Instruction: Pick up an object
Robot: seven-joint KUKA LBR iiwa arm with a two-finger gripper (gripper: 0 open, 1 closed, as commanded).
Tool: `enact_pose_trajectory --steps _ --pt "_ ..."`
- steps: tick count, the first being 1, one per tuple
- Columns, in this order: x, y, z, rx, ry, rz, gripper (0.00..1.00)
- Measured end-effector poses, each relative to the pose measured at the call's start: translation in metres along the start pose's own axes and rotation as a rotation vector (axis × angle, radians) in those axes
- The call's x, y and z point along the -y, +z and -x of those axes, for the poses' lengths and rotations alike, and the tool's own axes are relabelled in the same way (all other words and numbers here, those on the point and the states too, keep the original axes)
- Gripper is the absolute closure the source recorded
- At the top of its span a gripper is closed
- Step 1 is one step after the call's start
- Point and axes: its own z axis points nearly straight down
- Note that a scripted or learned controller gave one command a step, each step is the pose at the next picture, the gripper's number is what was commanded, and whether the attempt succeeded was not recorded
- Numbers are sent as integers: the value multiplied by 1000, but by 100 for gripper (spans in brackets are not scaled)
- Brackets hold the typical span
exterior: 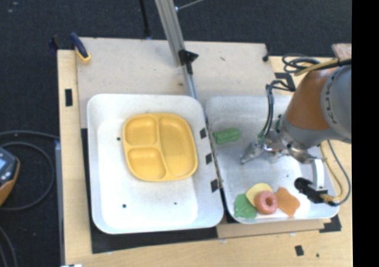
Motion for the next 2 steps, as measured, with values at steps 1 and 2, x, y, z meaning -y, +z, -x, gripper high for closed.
enact_pose_trajectory --steps 1,2 --pt "-1 -14 1 1 4 6 100" --pt "7 -72 1 1 3 8 100"
